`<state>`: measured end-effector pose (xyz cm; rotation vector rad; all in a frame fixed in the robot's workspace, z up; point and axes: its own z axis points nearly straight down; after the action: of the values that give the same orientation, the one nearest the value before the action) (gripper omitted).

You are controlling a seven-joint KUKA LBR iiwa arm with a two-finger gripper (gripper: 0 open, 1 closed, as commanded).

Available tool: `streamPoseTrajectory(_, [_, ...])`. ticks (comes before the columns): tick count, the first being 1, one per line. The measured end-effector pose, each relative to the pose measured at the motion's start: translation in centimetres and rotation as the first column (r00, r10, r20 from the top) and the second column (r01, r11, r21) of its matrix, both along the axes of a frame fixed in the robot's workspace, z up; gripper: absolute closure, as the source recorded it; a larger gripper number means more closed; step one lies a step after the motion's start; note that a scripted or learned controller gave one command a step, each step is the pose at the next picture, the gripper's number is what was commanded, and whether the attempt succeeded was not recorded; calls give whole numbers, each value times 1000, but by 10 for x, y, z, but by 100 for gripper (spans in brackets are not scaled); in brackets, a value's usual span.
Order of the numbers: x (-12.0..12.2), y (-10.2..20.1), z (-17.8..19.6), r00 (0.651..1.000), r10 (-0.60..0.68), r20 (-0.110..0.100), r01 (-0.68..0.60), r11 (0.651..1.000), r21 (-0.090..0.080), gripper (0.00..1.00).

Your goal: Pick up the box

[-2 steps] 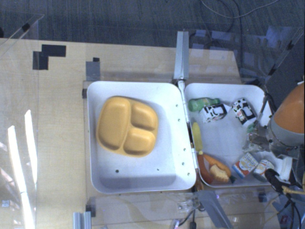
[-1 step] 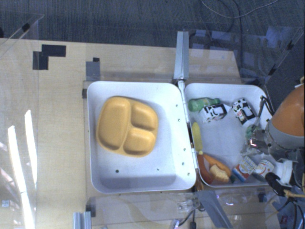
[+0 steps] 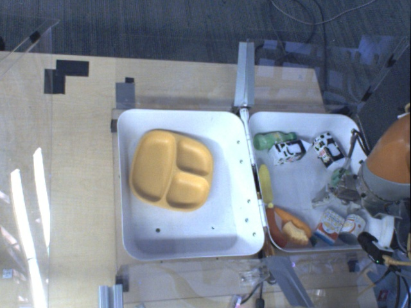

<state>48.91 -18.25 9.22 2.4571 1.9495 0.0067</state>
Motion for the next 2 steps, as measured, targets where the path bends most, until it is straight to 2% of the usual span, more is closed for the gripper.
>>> streamPoseTrajectory(1, [51, 32, -3, 977, -213, 4, 213, 977, 2, 0])
streamPoseTrajectory(2, [2, 10, -3, 953, -301, 7, 301, 953, 2, 0])
